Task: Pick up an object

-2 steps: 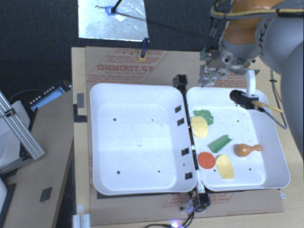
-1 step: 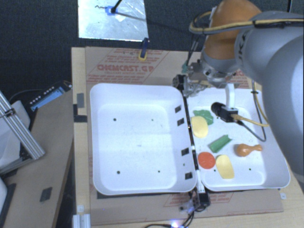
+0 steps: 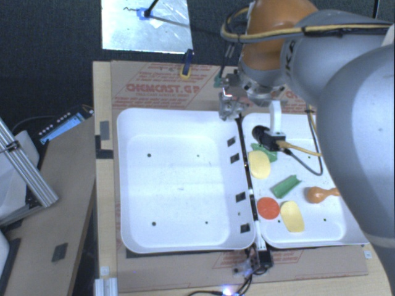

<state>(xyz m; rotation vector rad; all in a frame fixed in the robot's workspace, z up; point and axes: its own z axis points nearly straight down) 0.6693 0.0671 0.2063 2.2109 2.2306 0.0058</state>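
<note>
Hand (image 3: 231, 106) hovers over far edge between bins, grip state unreadable; nothing lifted yet, yellow piece (image 3: 260, 164), red disc (image 3: 268, 208) lying in right bin (image 3: 327, 230).

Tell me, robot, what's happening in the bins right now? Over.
Gripper at far rim between bins, grip unclear. Right bin: yellow pieces, green block, red disc, all lying loose. Nothing blocking them.

Two bins are set side by side on the bench (image 3: 105, 165). Within the right bin (image 3: 333, 230), five small objects (image 3: 269, 208) are grouped together, just beside the divider (image 3: 245, 177) shared with the left bin (image 3: 179, 184).
</note>
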